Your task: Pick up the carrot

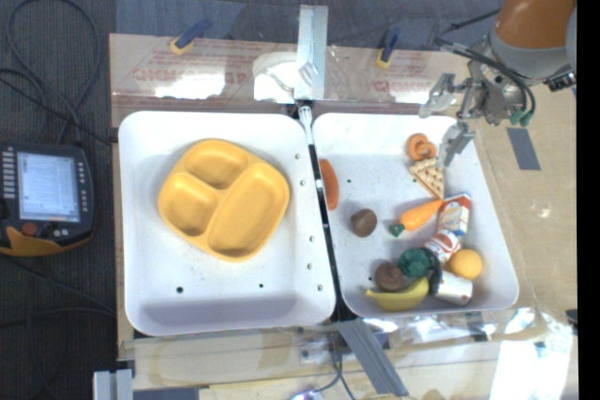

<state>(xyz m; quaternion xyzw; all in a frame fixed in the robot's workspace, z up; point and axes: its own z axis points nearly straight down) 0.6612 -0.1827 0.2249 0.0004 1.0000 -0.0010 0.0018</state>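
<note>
Bench with 2 white bins side by side.

Left bin: 1 yellow plate with 3 compartments, lying near the bin's middle.

Right bin: the carrot, orange with a green tip pointing left, lies tilted right of centre, its right end touching a carton. Above it sit a cracker and an orange ring. A sausage lies along the left wall. A brown ball rests left of the carrot, apart from it. At the near edge: 1 banana, 1 dark green piece, 1 second brown ball, 1 orange, 1 can, all crowded together.

Arm: enters from the upper right. Gripper sits over the right bin's far right corner, above and right of the ring, well apart from the carrot. Its 2 fingers stand spread apart with nothing between them.

Left of the bench: 1 pendant with screen, on the floor.
</note>
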